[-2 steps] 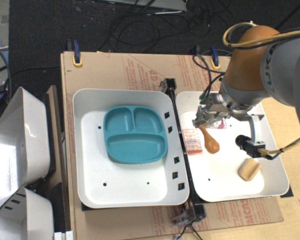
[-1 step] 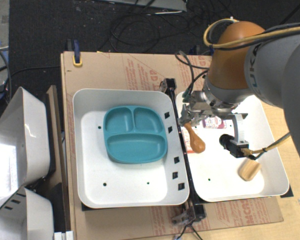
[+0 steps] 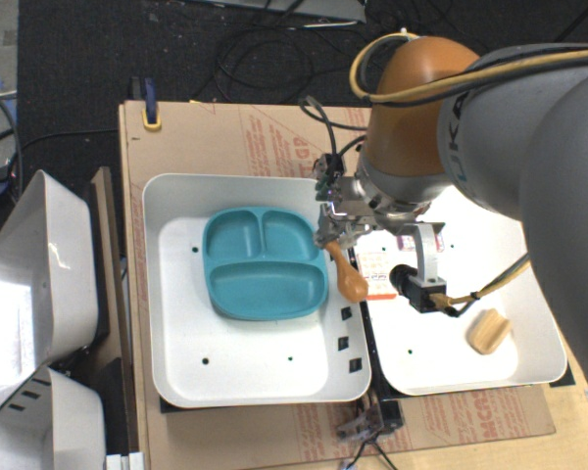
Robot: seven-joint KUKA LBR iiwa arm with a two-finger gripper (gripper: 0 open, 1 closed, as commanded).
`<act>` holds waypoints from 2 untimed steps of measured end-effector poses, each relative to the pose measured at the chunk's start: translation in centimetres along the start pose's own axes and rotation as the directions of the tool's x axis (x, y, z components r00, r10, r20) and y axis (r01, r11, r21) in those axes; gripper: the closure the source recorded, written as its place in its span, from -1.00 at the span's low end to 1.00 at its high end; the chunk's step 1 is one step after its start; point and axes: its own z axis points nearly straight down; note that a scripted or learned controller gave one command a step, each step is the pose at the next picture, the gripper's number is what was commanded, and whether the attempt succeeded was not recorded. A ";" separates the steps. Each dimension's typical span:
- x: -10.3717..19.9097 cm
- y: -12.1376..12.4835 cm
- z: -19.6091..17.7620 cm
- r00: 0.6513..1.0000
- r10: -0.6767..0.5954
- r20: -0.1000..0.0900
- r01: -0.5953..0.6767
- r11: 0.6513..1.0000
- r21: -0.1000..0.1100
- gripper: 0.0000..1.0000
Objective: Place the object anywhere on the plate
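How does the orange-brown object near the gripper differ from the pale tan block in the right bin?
The orange-brown rounded object is darker, elongated and hangs at the gripper, over the border between the bins. The pale tan block is lighter, short and chunky, and lies alone on the right bin's floor, away from the gripper. Neither is on the teal plate.

A tan block [image 3: 489, 331] lies in the right white bin [image 3: 441, 360], well to the lower right of the pincer [image 3: 335, 235]. A white card with red print [image 3: 374, 262] lies just right of the pincer (partly hidden). A yellow clamp [image 3: 152, 117] grips the bench's cardboard sheet [image 3: 225, 130] far to its upper left.
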 end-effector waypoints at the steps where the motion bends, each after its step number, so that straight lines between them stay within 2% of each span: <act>1: 5.4 -0.6 -0.8 1.000 0.000 0.000 0.000 1.000 0.001 1.00; 2: 10.9 -3.1 0.1 1.000 0.001 0.001 -0.001 1.000 0.005 1.00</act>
